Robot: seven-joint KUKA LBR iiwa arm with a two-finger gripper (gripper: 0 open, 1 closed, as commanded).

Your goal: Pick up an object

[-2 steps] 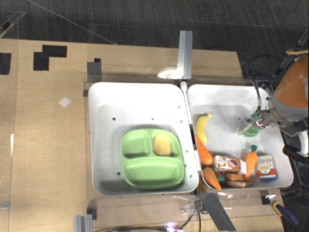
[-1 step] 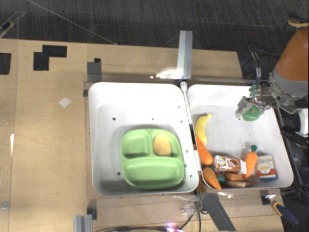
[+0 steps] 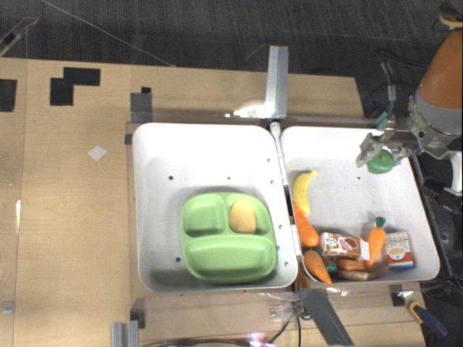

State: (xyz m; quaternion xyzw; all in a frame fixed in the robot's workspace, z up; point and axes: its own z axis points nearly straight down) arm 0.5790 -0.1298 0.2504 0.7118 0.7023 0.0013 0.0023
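My gripper [image 3: 380, 152] hangs over the far right part of the right bin [image 3: 340, 154], below the orange-banded wrist. A small round green object [image 3: 380, 165] shows between its grey fingers, and the gripper is shut on it. Lower in the same bin lie a yellow banana [image 3: 304, 189], an orange carrot [image 3: 307, 233] beside it, a second carrot [image 3: 316, 266] at the front, and a third carrot [image 3: 376, 240] with a green top. A brown snack box [image 3: 340, 245] and a small carton [image 3: 398, 251] lie there too.
The left bin [image 3: 166, 165] holds a green divided plate [image 3: 217, 255] with a yellow-orange fruit [image 3: 244, 215] in one compartment. A metal post [image 3: 278, 78] stands behind the wall between the bins. Bare bin floor lies under and left of the gripper.
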